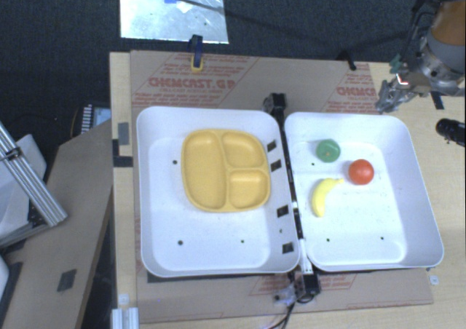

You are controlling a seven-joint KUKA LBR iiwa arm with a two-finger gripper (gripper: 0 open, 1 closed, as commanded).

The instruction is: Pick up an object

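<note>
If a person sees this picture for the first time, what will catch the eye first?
The yellow divided plate in the left bin stands out first. Next come the three small things in the right bin: a green ball, a red ball and a yellow banana.

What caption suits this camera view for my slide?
Gripper above right bin's far corner; green ball, tomato, banana inside.

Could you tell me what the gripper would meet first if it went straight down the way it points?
Probably the bench's cardboard just beyond the right bin's far corner; depth is unclear from the gripper.
</note>
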